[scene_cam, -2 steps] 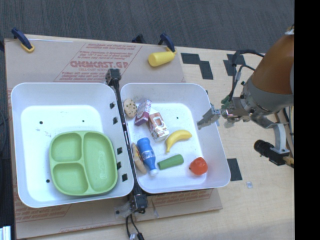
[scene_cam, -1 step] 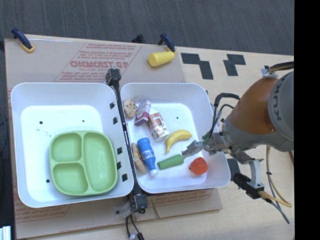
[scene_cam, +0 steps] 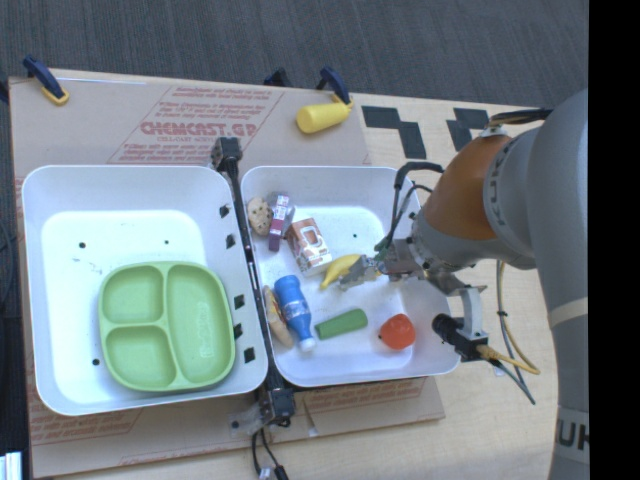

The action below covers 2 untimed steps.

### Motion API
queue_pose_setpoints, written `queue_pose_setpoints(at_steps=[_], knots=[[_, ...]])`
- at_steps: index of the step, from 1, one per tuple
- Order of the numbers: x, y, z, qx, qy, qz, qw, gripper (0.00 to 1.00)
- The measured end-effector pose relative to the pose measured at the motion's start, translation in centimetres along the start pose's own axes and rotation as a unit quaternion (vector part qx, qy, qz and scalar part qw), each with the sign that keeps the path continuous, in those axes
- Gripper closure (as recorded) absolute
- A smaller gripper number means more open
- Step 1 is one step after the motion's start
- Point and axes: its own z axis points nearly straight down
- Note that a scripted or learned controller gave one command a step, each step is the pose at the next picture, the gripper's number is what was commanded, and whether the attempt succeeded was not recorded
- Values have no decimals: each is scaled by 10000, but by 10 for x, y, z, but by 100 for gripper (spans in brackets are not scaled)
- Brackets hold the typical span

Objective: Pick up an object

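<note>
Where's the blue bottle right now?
The blue bottle lies in the right bin, near its left wall, left of the green block and below the banana.

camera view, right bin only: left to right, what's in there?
Cookie → blue bottle → small carton → banana → claw → red ball. Green block skipped: it spans the same stretch as the banana.

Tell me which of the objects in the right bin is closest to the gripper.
The yellow banana. It lies right at the gripper tips, while the blue bottle, green block and red ball sit farther off, lower in the bin.
</note>
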Motion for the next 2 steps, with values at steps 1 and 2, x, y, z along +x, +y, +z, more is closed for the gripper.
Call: queue_pose_setpoints(at_steps=[1,2], knots=[[0,0,-11,3,-4,-17,10000,100],[0,0,-11,5,-7,-22,10000,0]])
